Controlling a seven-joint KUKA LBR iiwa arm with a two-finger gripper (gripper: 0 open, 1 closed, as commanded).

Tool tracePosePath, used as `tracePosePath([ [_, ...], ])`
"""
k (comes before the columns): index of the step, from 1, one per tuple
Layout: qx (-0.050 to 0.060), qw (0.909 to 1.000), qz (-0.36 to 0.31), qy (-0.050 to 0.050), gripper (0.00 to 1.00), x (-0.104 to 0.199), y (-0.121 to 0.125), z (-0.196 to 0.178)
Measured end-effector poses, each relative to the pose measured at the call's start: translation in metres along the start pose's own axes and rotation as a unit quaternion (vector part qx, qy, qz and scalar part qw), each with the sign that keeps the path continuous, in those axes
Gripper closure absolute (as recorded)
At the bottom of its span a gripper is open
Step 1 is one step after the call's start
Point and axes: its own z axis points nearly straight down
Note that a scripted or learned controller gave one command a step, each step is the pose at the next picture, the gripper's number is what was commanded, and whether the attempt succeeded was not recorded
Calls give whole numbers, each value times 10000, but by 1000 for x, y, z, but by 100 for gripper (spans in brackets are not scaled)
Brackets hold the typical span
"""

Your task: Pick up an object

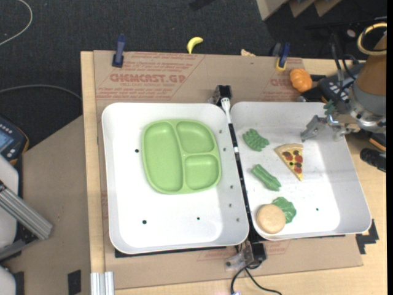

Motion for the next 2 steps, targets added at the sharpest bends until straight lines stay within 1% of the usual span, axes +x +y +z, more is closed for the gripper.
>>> tracePosePath([
  [1, -67, 10000, -30, -5, 0, 60, -8, 50],
  [2, -86, 10000, -16, -25, 100, 56, -8, 38],
])
